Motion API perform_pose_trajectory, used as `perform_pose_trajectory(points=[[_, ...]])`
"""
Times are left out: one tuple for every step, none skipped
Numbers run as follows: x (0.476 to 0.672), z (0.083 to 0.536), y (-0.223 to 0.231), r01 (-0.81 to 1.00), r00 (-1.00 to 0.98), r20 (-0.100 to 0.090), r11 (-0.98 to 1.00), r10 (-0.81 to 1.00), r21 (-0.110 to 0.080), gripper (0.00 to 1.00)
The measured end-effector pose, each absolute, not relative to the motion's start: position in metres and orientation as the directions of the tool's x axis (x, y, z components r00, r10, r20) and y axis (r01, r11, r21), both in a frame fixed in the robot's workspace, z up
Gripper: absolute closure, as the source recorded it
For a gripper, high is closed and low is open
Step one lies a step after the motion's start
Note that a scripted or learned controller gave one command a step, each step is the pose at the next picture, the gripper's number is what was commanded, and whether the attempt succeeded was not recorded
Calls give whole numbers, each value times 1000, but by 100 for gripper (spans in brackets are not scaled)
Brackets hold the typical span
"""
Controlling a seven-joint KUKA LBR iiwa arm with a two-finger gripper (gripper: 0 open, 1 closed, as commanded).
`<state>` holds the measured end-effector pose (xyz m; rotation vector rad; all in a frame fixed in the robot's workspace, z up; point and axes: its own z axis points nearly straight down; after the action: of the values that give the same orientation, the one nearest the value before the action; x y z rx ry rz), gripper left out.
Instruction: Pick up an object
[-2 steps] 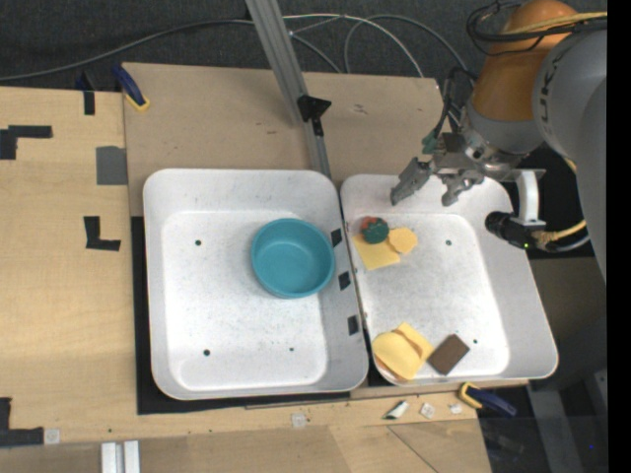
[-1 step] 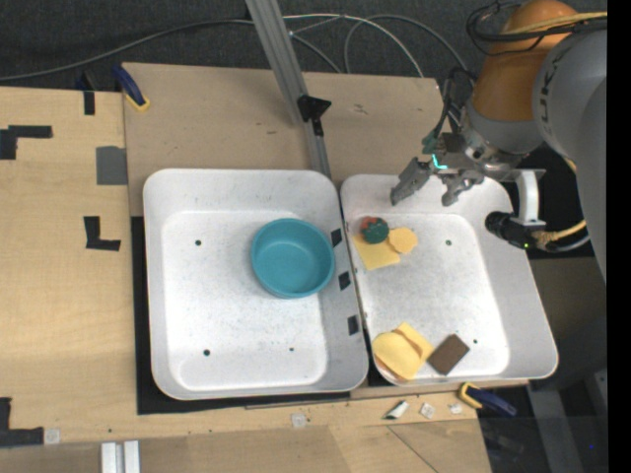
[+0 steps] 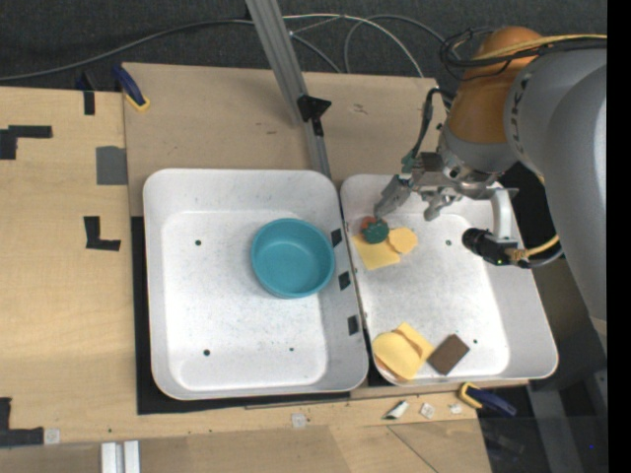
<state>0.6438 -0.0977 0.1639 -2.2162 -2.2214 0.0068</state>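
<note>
White bins: two shallow trays sit side by side on the counter; the left bin carries a teal bowl near its middle, while the right bin holds the small pieces the arm is working over.

Grey arm: reaching in from the counter's right edge, its gripper is tilted down over the far-left corner of the right bin.

Fingers: one dark finger slants down toward the pile; whether the pair stands wide or narrow cannot be told from this angle.

Target cluster: a small teal-and-red object lies against a yellow slab, with a yellow round piece touching on the right, all hard by the wall shared with the left bin.

Object and fingers: the teal-and-red object sits just below the visible fingertip, close but apparently apart, and nothing shows between the fingers.

Step in hand: judged to be the descent onto the cluster, with the pick not yet made.

Doing it well: the drop probably needs to straddle one piece alone, clear of the bin wall, since the crowded neighbours could shove the target aside.

Near edge: a second yellow piece and a brown block lie untouched.
</note>
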Motion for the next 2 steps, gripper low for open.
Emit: perform_pose_trajectory(points=[[636, 107, -105, 1000, -1, -1, 1, 1000, -7, 0], [636, 88, -105, 1000, -2, -2, 2, 1000, -2, 0]])
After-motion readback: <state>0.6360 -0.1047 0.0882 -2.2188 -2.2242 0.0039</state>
